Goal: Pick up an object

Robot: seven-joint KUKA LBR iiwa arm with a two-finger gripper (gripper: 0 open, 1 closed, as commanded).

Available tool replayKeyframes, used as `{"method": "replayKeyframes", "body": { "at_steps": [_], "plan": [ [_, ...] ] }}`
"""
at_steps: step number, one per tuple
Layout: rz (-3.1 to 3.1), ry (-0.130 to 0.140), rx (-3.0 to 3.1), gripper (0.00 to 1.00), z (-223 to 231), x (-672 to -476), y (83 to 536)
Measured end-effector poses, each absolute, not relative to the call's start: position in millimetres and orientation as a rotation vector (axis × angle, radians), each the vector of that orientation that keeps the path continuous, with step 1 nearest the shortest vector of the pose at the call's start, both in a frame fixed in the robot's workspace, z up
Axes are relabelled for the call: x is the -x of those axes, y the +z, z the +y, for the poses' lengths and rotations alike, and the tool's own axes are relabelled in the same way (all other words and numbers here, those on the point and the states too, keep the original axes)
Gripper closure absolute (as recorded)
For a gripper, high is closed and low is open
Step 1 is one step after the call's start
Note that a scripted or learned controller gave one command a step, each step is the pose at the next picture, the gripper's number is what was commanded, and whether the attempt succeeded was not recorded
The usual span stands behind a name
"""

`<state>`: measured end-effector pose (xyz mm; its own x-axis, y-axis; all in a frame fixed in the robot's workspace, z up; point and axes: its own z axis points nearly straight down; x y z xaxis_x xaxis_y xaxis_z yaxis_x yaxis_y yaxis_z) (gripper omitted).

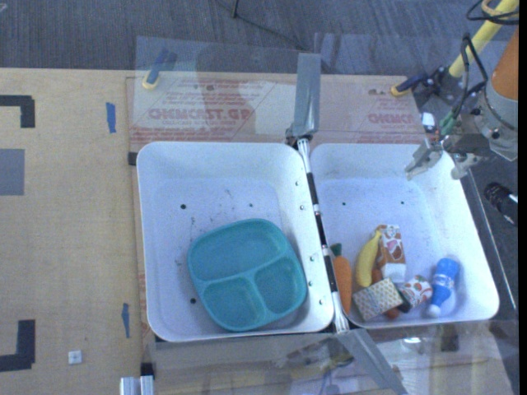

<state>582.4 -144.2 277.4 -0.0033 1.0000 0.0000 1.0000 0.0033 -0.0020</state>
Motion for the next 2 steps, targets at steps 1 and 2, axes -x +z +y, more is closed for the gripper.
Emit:
{"method": "replayKeyframes", "body": {
  "at_steps": [1, 2],
  "plan": [
    [-2.409, 0.001, 2.015, 0.00, -109.4, -546.0, 106.4],
    [-2.400, 0.000, 2.030, 1.00, -115.2, -546.2, 115.0]
  ]
}}
